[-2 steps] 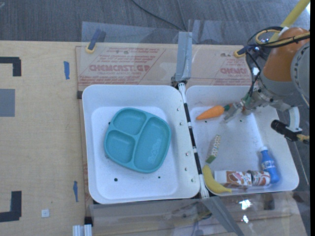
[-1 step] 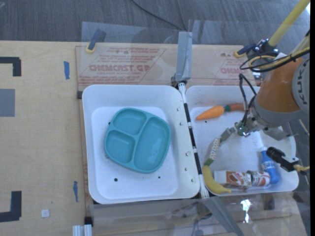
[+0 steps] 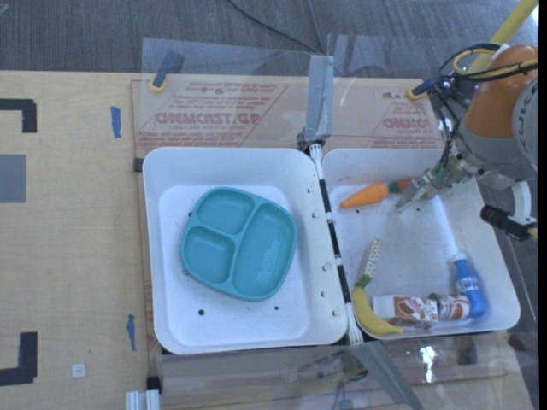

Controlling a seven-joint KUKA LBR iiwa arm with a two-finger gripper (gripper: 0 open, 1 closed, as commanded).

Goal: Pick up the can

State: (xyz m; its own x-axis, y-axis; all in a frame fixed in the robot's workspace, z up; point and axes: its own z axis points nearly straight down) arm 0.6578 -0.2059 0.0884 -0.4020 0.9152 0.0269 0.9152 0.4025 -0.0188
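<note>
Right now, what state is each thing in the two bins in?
Can: on its side, right bin's near edge.
Banana: flat, beside the can.
Carrot: lying flat, far end.
Blue bottle: lying down.
Teal plate: right way up, left bin.
End effector: low by the carrot.

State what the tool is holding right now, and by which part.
Nothing is visibly held. The tool sits low in the right bin, its tips beside the carrot's leafy end; the can lies untouched at the bin's near edge.
</note>
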